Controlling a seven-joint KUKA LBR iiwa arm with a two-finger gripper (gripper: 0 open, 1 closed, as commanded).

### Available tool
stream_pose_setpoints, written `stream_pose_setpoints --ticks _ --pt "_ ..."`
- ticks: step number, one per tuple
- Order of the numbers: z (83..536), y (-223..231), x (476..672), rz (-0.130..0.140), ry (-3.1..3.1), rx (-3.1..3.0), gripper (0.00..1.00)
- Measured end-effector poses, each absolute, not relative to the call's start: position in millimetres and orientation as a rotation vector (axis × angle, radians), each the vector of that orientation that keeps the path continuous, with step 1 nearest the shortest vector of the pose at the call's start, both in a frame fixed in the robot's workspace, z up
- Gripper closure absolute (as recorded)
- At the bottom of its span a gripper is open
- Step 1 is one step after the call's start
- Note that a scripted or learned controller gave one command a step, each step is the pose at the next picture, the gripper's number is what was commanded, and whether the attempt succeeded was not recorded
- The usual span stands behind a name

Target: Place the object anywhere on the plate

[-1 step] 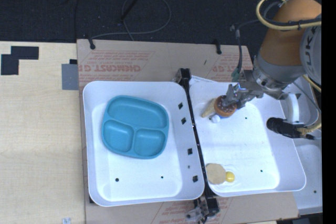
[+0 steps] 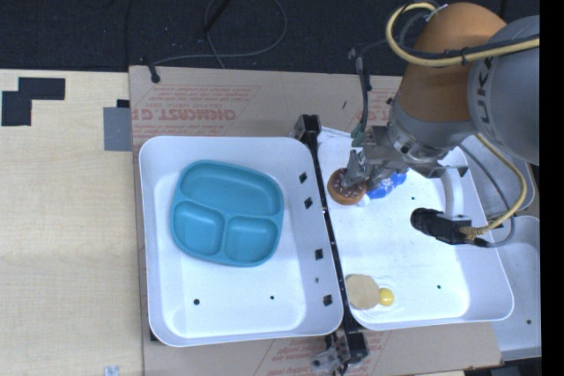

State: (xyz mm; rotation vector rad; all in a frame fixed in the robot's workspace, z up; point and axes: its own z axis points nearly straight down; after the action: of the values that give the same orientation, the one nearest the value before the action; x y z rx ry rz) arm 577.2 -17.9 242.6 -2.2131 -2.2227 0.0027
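The pincer (image 2: 354, 174) is seen low in the right bin (image 2: 458, 299), over a brown round object (image 2: 345, 188); whether it is clamped cannot be told. The blue plate (image 2: 227, 213) lies in the left bin (image 2: 167, 295). Mirrored red print on the cardboard (image 2: 220, 106) is unreadable.

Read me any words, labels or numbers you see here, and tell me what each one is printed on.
"CHEMCAST G..." in red on the brown sheet under the bins, upside down, the rest blurred.
Red print at the sheet's bottom edge: unreadable.
Letters on the grey arm: cut off, unreadable.
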Motion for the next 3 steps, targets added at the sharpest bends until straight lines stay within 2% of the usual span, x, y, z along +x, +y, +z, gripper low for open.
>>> stream_pose_setpoints --ticks 1,2,3 --pt "236 37 566.4 0.004 -2.223 -2.213 1.00" --pt "242 93 569.6 0.002 -2.224 -2.214 1.00" --pt "224 144 578.2 0.004 -2.224 -2.214 1.00"
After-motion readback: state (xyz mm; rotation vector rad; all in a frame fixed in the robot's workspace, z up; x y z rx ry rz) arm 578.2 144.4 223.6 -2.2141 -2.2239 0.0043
